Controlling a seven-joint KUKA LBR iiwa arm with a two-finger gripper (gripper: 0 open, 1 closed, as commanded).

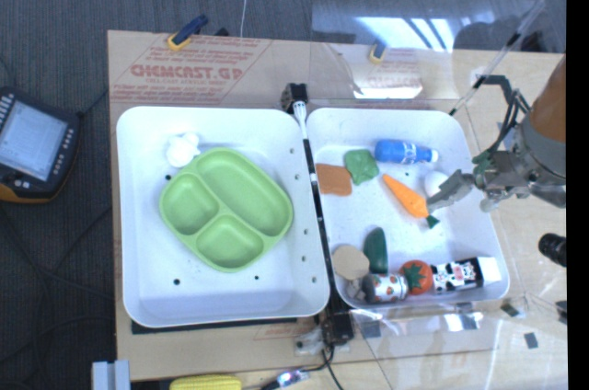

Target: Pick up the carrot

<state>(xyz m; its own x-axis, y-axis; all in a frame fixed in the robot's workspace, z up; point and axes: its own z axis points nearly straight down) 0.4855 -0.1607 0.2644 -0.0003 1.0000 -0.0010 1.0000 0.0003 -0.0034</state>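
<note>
In right bin [479, 160]: tapered orange carrot [405, 195], gripper [445, 191] beside.

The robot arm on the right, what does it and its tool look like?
The arm enters from the right with an orange band and grey metal below it. Thin dark cables loop over its wrist. The tool is grey, with slim metallic fingers on a blocky, darker grey body.
</note>
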